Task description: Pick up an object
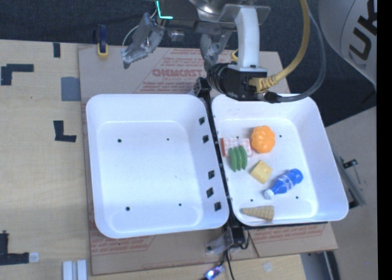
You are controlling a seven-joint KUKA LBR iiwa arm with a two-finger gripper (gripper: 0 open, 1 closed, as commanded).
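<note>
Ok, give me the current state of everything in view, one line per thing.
Gripper: raised behind the bins, fingers spread, holding nothing.
Orange fruit: resting in right bin.
Green vegetable: lying flat.
Yellow block: lying flat.
Blue bottle: on its side.
Cone: on its side.

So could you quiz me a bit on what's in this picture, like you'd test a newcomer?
1. True or false: the orange fruit lies in the left bin.
2. Which toy lies nearest the front rim of the right bin?
A. the blue bottle
B. the cone
C. the green vegetable
3. Fill in: the pincer hangs above the brown ______, behind both bins.

Key:
1. False; the fruit is in the right bin.
2. B.
3. cardboard.
</note>
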